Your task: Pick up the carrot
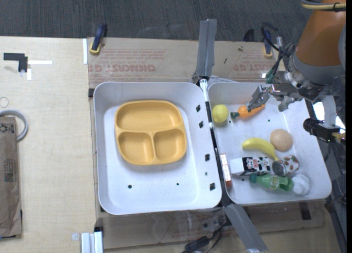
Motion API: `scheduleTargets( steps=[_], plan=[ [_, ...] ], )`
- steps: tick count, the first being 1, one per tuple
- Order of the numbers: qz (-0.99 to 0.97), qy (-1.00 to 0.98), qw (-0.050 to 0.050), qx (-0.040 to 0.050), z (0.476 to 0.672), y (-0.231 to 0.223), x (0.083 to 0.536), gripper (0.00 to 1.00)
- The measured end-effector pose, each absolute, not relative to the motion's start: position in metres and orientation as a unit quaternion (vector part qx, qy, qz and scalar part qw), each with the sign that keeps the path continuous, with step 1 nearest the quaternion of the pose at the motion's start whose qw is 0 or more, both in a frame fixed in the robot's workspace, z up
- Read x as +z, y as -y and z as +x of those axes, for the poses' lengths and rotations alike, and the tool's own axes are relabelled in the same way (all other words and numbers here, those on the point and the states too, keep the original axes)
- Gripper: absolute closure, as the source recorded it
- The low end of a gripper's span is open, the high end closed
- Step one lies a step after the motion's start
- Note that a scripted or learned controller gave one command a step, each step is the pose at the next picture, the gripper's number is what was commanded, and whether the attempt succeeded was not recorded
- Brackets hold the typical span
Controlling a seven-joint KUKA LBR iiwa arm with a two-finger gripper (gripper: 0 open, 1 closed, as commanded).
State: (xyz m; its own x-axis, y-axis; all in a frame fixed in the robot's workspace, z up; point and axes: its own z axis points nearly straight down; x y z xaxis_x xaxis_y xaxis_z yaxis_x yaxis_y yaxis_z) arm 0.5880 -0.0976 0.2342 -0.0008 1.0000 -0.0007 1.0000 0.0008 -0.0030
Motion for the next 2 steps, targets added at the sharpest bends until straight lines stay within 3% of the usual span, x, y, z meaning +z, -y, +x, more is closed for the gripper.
scheduleTargets(
  steps=[1, 2],
  plan=[
    [-0.731, 0.682, 0.000, 0.0009, 0.656, 0.134, 0.160, 0.00],
    [-0.604, 0.797, -0.001, -0.0002, 0.659, 0.085, 0.193, 0.00]
  ],
)
